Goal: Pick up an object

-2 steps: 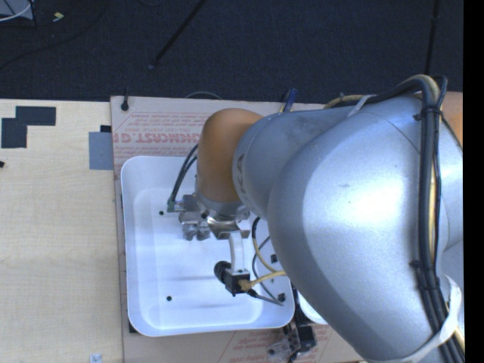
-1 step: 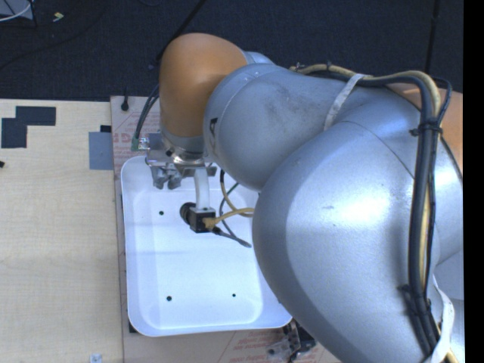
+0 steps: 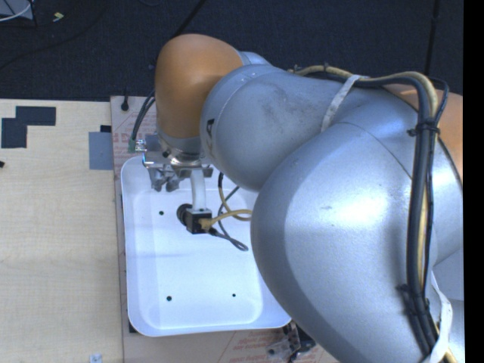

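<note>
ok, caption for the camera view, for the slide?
KUKA iiwa arm reaches in from the right, gripper over the far left corner of a white bin.

On my feed, the pale wood-grain desk (image 3: 53, 240) fills the left side, with a dark navy stepped patch (image 3: 30, 123) and a grey-blue rectangular patch (image 3: 100, 150) near its far edge. A shallow white plastic bin (image 3: 151, 308) lies just beside the wood's right edge. Brown printed cardboard (image 3: 253, 344) shows under the bin's near rim.
</note>
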You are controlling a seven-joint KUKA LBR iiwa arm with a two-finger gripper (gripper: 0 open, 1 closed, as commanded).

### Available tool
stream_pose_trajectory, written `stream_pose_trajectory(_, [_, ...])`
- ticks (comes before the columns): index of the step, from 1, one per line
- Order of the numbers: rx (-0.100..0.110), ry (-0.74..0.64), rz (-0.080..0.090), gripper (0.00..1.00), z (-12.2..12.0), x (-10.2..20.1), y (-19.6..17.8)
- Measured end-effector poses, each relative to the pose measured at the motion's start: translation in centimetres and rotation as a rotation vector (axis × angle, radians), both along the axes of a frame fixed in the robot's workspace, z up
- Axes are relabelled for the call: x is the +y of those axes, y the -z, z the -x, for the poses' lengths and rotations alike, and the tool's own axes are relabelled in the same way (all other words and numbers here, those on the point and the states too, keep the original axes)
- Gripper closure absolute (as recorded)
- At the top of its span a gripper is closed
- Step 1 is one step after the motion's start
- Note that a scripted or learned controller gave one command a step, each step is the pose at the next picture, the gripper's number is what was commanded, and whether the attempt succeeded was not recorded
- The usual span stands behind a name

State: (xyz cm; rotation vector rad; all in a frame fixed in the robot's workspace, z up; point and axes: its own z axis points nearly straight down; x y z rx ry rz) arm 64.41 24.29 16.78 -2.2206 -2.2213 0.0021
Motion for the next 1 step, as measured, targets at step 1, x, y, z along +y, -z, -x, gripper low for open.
stream_pose_trajectory(1, [-0.004,0.003,-0.002,1.00,3.34,-3.50,-7.89])
